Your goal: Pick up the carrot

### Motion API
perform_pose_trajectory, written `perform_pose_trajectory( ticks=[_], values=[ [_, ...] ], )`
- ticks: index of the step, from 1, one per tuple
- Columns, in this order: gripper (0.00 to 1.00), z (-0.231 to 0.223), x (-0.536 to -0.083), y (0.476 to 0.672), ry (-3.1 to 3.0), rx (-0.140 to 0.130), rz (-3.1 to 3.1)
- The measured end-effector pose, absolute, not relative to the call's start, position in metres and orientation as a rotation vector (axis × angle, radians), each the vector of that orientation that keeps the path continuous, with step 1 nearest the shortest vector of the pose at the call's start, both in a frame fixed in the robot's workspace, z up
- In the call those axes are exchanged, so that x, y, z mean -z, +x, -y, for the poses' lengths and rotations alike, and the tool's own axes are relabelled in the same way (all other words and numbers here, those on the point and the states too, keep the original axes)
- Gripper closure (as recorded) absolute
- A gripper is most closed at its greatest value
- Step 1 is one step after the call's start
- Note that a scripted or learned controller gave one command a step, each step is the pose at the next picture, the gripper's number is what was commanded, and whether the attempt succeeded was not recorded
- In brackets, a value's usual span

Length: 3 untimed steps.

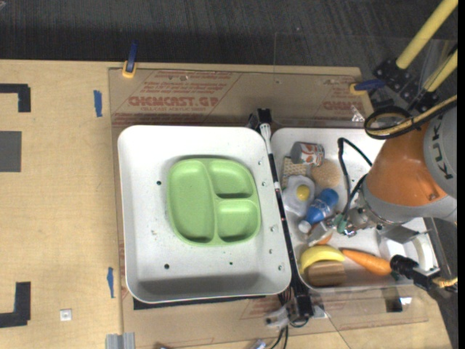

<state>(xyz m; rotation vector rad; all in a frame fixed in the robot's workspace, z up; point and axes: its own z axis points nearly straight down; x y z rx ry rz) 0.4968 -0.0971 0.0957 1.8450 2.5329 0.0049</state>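
A pale green divided plate [213,199] sits in a white bin [138,195], while the other white bin [429,249] holds an orange carrot [365,261], a yellow banana [323,256] and a blue bottle [320,208], all on a tan worktop [58,195].

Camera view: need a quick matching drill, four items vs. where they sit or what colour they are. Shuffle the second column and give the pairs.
Items:
1. carrot
2. divided plate
3. banana
4. blue bottle

Descriptions:
A. light green, alone in the left bin
B. orange, near the right bin's front edge
C. mid right bin, below the arm's wrist side
D. yellow, just left of the carrot

Pairs: 1-B, 2-A, 3-D, 4-C
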Motion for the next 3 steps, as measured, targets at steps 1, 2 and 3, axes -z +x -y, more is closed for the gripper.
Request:
perform_pose_trajectory(
  ticks=[1,2,3],
  values=[
    [1.0,0.097,-0.105,0.497,1.846,-0.006,-2.53],
    [0.0,0.097,-0.104,0.497,1.846,-0.004,-2.531],
    [0.0,0.099,-0.09,0.483,1.63,-0.007,-2.676]
  ],
)
